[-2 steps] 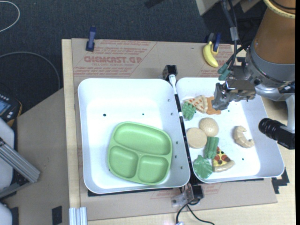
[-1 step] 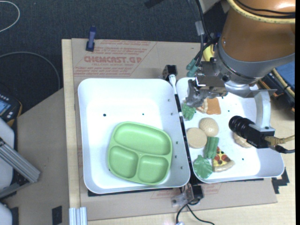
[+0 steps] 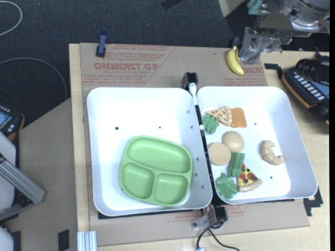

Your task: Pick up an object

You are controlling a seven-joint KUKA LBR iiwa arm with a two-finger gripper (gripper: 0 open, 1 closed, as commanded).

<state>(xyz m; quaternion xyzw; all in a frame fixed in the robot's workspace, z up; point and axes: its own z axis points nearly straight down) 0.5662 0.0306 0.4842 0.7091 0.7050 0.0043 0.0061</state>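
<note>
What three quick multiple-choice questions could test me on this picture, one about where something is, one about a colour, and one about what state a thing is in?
1. Where does the banana lie?
A. In the left bin
B. On the bench beyond the right bin
C. On the green tray

2. What colour is the divided tray in the left bin?
A. Green
B. Orange
C. Blue

3. How does the gripper stand?
A. Down among the toy food
B. Pressed on the tray
C. Above the bench by the banana, beyond the bins

Answers: 1 B, the banana rests on the board past the right bin's far rim. 2 A, the tray is pale green. 3 C, it hangs beside the banana.
</note>
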